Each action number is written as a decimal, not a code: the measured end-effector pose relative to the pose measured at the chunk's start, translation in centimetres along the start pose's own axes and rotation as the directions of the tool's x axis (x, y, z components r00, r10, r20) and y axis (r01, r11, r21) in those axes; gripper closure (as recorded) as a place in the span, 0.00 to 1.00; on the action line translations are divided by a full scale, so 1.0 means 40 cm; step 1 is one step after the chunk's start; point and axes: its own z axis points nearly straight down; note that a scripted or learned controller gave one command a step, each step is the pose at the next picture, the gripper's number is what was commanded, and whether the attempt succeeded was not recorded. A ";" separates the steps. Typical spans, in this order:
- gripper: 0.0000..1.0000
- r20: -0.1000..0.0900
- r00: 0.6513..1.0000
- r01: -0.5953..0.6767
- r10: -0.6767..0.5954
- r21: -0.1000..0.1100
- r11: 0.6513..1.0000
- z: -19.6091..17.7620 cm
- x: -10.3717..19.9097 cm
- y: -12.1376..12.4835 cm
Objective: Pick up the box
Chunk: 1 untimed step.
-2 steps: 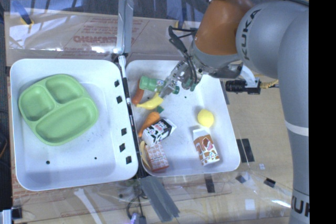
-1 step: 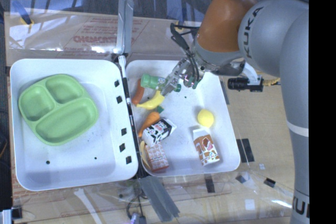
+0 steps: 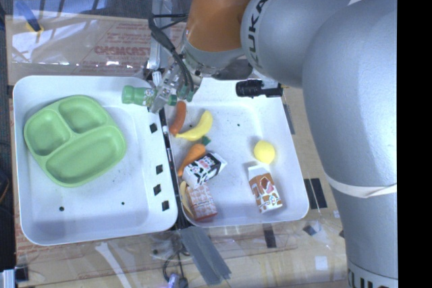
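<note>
Small orange-and-white carton box point(image 3: 264, 189) stands near front of right white bin point(image 3: 229, 216) | yellow lemon point(image 3: 264, 152) just behind it | green divided plate point(image 3: 73, 139) in left bin | pincer point(image 3: 165, 94) at far edge between bins, grip cannot be told

The two white bins point(image 3: 223, 216) look like smooth, shiny plastic. The green plate point(image 3: 74, 139) is smooth, dull plastic. The box point(image 3: 264, 189) looks like shiny printed card. The arm point(image 3: 337, 77) has a smooth grey shell with a glossy orange band point(image 3: 216, 10).
</note>
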 end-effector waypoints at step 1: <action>1.00 -0.002 0.998 0.059 -0.059 0.001 0.998 0.001 0.093 -0.150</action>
